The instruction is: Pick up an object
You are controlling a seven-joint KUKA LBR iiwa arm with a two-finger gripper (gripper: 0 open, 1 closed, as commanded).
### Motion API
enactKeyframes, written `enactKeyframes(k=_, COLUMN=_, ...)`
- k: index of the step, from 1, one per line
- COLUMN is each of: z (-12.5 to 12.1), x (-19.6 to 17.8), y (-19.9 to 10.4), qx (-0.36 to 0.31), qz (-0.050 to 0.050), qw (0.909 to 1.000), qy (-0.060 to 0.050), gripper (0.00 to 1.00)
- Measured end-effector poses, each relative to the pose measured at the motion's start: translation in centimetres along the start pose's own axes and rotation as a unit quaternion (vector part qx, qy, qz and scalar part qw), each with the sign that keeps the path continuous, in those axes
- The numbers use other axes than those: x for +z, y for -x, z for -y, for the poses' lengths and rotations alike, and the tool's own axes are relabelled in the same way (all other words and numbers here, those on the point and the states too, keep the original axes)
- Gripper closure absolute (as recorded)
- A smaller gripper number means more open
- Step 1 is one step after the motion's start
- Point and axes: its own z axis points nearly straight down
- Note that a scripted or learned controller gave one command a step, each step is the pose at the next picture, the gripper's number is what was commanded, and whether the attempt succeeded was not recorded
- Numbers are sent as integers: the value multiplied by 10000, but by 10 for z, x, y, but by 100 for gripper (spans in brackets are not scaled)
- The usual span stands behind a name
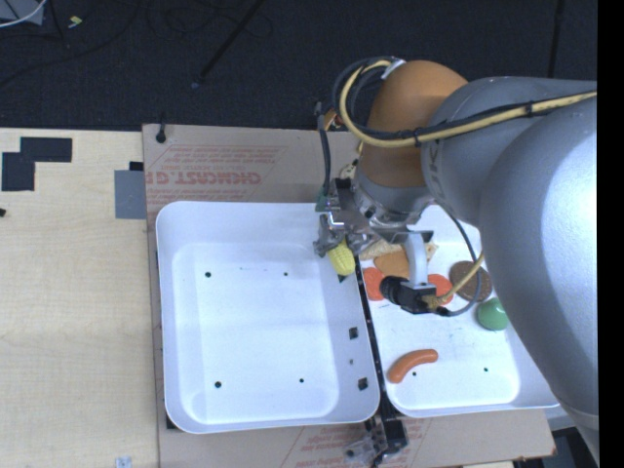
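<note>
My gripper point(338, 249) hangs over the divide between the two bins, at the left bin's right rim. A small yellow corn-like piece point(342, 259) sits between its fingertips, and the fingers are shut on it. The piece appears lifted just above the rim. In the right bin point(468, 398) lie an orange sausage point(412, 363), a green round piece point(491, 315), a tan bread-like piece point(392, 261), a brown round piece point(472, 281) and orange-red pieces point(374, 281). The arm's wrist hides part of that pile.
The left bin point(168, 310) lies to the gripper's left, its white floor showing only small dark dots. Cardboard point(224, 164) lies under both bins. The large grey arm covers the right side of the view, above the right bin's far corner.
</note>
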Motion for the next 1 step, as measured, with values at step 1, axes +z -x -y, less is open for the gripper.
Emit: enactKeyframes(k=1, z=-6, x=-30, y=-63, qx=9, qz=1, qw=10000, qy=11, gripper=100)
